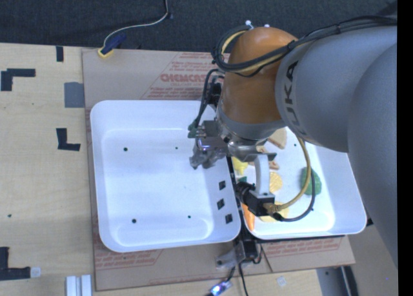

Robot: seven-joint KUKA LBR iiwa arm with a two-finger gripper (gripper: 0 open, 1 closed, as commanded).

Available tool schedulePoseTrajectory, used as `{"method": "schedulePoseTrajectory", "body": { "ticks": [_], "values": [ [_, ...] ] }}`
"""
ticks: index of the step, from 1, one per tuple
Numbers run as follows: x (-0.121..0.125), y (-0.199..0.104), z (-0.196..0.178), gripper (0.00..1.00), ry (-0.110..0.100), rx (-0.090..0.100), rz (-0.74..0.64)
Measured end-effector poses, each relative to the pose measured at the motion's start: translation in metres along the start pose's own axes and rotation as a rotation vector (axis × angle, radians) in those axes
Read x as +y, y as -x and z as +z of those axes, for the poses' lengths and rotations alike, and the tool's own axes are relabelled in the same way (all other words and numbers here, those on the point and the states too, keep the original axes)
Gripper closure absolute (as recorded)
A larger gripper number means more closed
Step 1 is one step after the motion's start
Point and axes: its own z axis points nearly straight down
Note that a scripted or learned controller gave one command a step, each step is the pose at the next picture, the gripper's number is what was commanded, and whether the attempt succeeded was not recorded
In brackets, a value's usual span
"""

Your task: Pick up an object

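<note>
My gripper [205,149] hangs below the orange wrist band [258,69], over the right side of the left bin [148,178], close to the wall between the two bins. Nothing is visibly in it. The right bin [342,214] holds small objects, partly hidden by the arm. Among them are a green piece [315,182], a yellow-orange piece [275,182], a yellow piece [241,166] and a tan piece [279,138]. The gripper is to the left of all of them.
Both bins rest on a cardboard sheet [129,75] on the wooden bench. A cable with a blue and yellow plug [111,44] lies at the back. The bulky grey arm [348,82] covers the right bin's back half. Cables loop off the wrist [303,198].
</note>
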Motion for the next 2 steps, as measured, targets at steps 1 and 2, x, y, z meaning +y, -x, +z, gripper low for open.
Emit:
{"method": "schedulePoseTrajectory", "body": {
  "ticks": [1, 2],
  "values": [
    [-0.008, -0.002, -0.176, 1.0, 0.026, 0.004, 0.005],
    [-0.032, 0.057, -0.172, 1.0, 0.007, -0.002, 0.013]
  ]
}}
